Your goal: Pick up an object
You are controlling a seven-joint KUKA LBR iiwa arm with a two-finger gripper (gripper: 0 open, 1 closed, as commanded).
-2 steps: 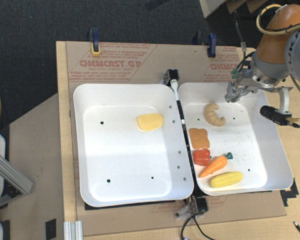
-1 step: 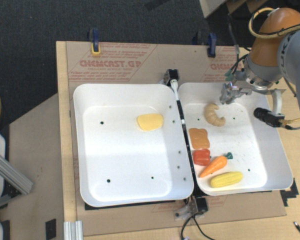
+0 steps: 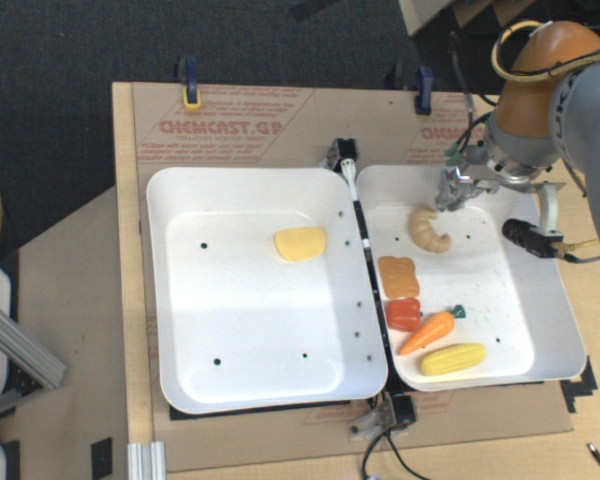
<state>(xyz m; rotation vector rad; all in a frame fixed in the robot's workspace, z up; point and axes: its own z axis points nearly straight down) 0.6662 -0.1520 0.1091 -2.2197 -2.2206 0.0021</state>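
Note:
My gripper [image 3: 451,194] hangs over the far part of the right bin [image 3: 540,308], just up and right of a tan croissant [image 3: 429,230]. The croissant lies on the bin floor, apart from the fingertips. Nearer the front of that bin lie an orange-brown bread slice [image 3: 398,275], a red pepper piece [image 3: 403,314], an orange carrot [image 3: 427,331] with a green top, and a yellow corn cob [image 3: 452,358]. In the left bin [image 3: 180,298] a yellow flat piece [image 3: 300,244] rests near the middle back.
The two bins meet at a black divider rail [image 3: 363,258] with clamps at both ends. Blue clamps [image 3: 189,80] hold the cardboard sheet at the back. The right side of the right bin floor is bare.

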